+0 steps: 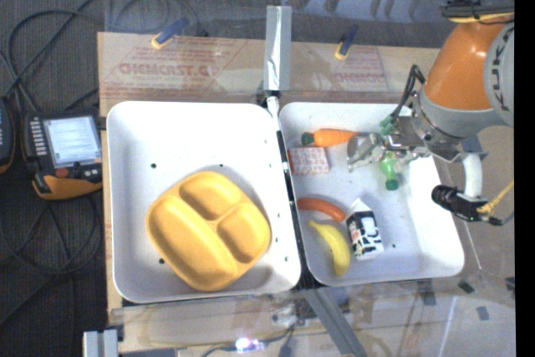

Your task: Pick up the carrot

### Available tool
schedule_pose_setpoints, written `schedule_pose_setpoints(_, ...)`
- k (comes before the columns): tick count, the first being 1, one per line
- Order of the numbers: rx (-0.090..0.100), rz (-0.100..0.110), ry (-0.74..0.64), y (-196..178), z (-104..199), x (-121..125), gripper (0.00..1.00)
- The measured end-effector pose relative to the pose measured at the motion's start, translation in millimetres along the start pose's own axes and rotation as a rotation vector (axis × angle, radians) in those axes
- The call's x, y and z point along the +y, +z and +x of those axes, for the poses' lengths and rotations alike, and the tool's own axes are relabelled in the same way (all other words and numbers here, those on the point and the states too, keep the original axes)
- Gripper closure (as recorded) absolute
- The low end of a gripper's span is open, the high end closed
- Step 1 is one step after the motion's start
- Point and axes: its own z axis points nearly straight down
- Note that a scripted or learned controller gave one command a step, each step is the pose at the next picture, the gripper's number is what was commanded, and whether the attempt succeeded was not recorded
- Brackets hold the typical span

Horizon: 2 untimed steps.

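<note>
Gripper [364, 153] sits low in the right bin [447, 251], fingers pointing toward the bin's centre divider. Finger spread is hard to read: metal parts blur together, so can't tell how far open it is, and nothing is visibly between the fingers. Carrot [336, 137] lies just beyond the fingertips, slightly up-frame of them, near the bin's back wall; green top end faces away from the gripper. Contact with the carrot can't be confirmed. A green object [390, 171] is right under the wrist, partly hidden by it, identity unclear. Red-patterned card [308, 160] sits past the fingertips. Sausage [322, 207], banana [332, 244] and small carton [363, 233] are down-frame of the gripper, well apart from it. Yellow divided plate [209, 228] is in the far bin [134, 180].
</note>
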Motion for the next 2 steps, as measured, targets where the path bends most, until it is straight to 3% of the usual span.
schedule_pose_setpoints(1, -0.001, -0.022, 0.241, 96, 6, 67, 0.00)
schedule_pose_setpoints(2, 0.001, -0.020, 0.240, 86, 8, 68, 1.00)
